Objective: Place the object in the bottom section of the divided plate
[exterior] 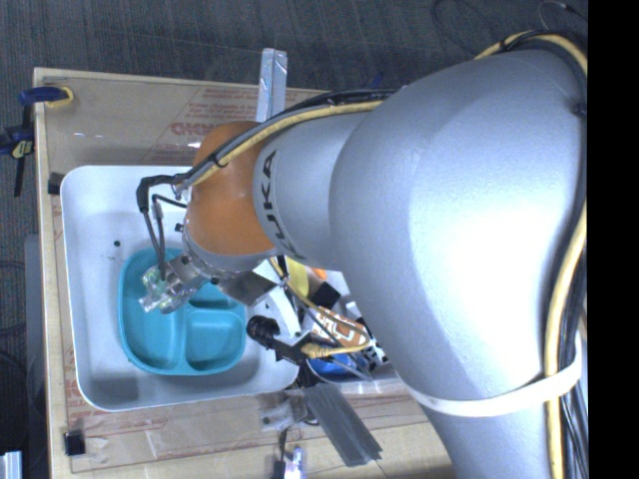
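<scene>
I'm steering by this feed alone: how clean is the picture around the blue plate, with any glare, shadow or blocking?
Camera view: the blue plate is evenly lit and fairly sharp; the gripper over it looks pale and slightly smeared; the arm blocks most of the right side, with soft highlights on its grey shell; a faint shadow lies on the bin.

Arm (449, 228): broad, smooth grey casing, rounded and glossy. Orange band (225, 213) near the wrist, dome-shaped. Dark "KUKA" lettering (272, 203) runs across a grey ring beside the band. Yellow and black cables (300, 113) trail along the casing's upper edge; thin black wires (155, 218) loop off at the wrist end.
</scene>
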You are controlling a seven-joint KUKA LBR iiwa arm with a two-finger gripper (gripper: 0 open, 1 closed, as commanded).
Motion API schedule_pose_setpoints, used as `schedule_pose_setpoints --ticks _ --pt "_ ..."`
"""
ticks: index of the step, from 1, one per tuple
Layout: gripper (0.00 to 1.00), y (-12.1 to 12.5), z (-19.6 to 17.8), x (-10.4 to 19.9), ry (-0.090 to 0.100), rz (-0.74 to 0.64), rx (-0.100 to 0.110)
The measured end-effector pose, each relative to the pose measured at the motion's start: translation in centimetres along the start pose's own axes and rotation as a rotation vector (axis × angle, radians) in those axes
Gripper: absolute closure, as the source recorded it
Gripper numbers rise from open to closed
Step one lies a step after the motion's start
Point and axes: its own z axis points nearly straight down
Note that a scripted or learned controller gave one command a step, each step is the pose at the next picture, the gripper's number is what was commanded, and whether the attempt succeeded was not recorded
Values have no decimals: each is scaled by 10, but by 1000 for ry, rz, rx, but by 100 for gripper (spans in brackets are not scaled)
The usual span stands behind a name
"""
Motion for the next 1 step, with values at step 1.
schedule_pose_setpoints --ticks 1 --pt "100 9 -62 -74 -1 313 -2"
